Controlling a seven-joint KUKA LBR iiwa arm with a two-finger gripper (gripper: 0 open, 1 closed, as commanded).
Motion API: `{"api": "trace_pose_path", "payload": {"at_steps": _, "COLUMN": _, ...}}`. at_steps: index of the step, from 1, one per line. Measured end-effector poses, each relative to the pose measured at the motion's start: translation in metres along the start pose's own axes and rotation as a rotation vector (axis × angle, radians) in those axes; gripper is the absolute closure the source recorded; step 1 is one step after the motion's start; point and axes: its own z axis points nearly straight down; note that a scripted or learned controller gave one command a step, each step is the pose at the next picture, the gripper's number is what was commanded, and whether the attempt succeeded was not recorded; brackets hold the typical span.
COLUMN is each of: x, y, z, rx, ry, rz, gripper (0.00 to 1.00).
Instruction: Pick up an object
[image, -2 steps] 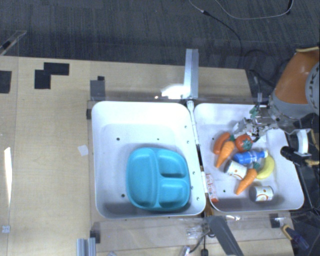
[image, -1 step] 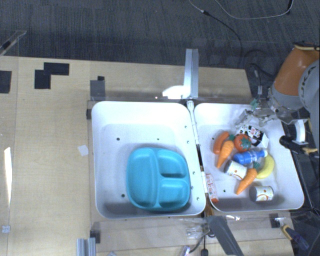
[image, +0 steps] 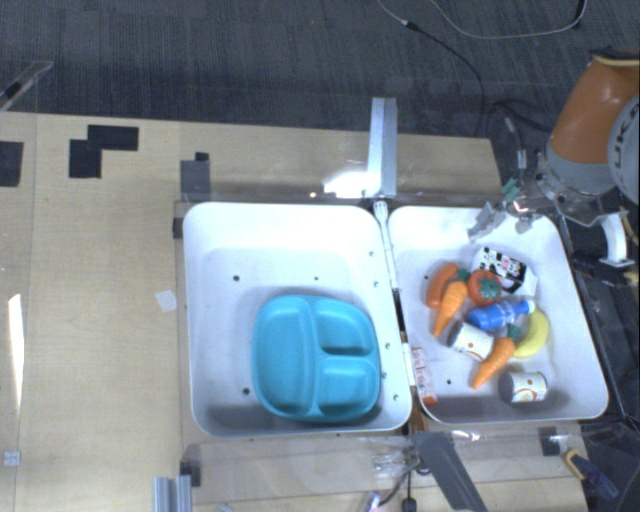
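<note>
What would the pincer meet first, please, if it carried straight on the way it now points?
Probably the black-and-white carton at the top of the toy pile in the right bin. The pincer hangs at the bin's upper edge, pointing down and left. Its height is unclear, so it might touch bare bin floor first.

the arm (image: 600, 110) reaches in from the right edge of the camera view, its orange band uppermost and the grey wrist angled down and to the left below it. the claw (image: 490, 222) hangs at the end of the wrist, pointing down-left, with nothing visible between its tips.
</note>
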Motion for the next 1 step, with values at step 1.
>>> {"api": "trace_pose_path", "payload": {"at_steps": 1, "x": -0.0192, "y": -0.0434, "z": 0.0657, "rx": 0.0, "ry": 0.0, "rz": 0.024, "gripper": 0.0}}
